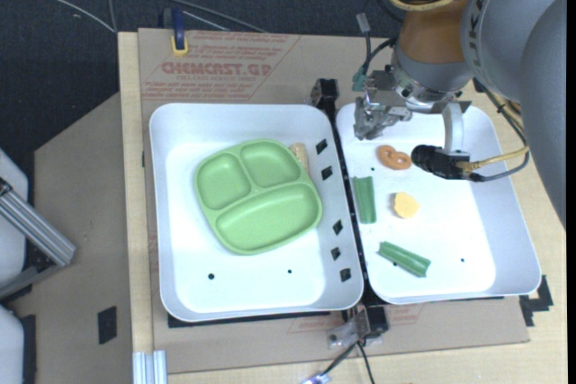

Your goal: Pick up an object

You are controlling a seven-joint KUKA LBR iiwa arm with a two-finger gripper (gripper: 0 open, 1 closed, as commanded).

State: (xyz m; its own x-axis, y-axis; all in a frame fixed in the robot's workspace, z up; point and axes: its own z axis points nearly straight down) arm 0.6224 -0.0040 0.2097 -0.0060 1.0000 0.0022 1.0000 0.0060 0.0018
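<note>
Grey metal gripper (pixel 369 123) hanging over the far left corner of the right bin (pixel 504 220), nothing seen between its tips; open or closed, impossible to tell. Approach step, by the look of it, no grasp yet. Nearest candidate: orange pretzel-like piece (pixel 393 158), just beside the tips. Further out: yellow chunk (pixel 406 206), green stick (pixel 364 199), green wedge (pixel 404 258). Green divided plate (pixel 258 195) in the left bin (pixel 180 283). Next: centre over one piece, descend, close.

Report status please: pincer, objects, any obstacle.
Pincer low over right bin, far-left corner. Pretzel just beside it, nothing held. Green sticks and yellow piece lie apart. Plate in left bin.
</note>
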